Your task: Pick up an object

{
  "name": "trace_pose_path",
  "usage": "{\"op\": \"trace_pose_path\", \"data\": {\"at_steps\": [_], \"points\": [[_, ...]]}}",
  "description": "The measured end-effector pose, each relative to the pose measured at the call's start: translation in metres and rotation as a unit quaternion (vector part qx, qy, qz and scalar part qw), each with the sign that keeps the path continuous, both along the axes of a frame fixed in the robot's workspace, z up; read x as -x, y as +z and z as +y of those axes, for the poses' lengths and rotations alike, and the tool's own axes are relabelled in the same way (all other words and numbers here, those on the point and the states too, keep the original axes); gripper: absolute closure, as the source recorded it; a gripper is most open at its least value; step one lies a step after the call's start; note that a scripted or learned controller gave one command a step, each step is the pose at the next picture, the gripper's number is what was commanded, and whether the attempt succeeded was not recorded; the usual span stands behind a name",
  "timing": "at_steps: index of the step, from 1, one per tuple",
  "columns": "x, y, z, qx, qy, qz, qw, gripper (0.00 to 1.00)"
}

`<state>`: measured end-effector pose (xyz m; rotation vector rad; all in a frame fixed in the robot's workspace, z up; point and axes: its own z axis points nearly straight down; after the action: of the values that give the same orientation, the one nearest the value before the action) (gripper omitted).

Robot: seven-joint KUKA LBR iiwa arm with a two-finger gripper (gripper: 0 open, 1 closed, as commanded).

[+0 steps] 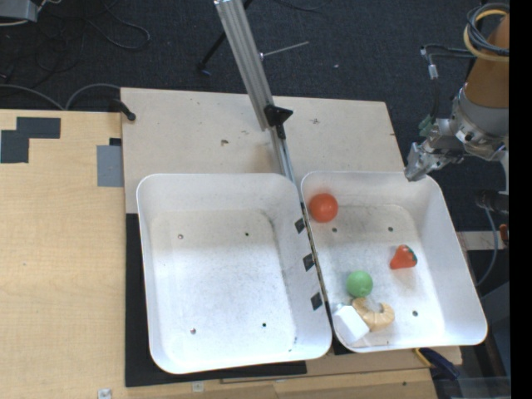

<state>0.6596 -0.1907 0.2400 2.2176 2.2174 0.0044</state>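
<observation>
The gripper (416,169) hangs at the two o'clock corner of the right bin (453,223), just over its rim; whether it is open or closed I cannot tell, and nothing shows in it. All the candidates lie in that bin: an orange ball (323,207) at ten o'clock near the divider, a red piece (403,258) toward the centre, a green ball (359,283) and a tan lump (374,313) beside a white block (350,323) at seven o'clock. Being loose and spread apart, each likely leaves room for a straight descent.
</observation>
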Motion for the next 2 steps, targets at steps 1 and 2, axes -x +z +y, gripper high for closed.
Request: {"op": "trace_pose_path", "data": {"at_steps": [1,2], "points": [[0.0,0.028,-0.001,-0.0006,0.001,0.002,1.0,1.0],[0.023,0.032,0.046,-0.002,0.002,0.005,1.0,1.0]]}}
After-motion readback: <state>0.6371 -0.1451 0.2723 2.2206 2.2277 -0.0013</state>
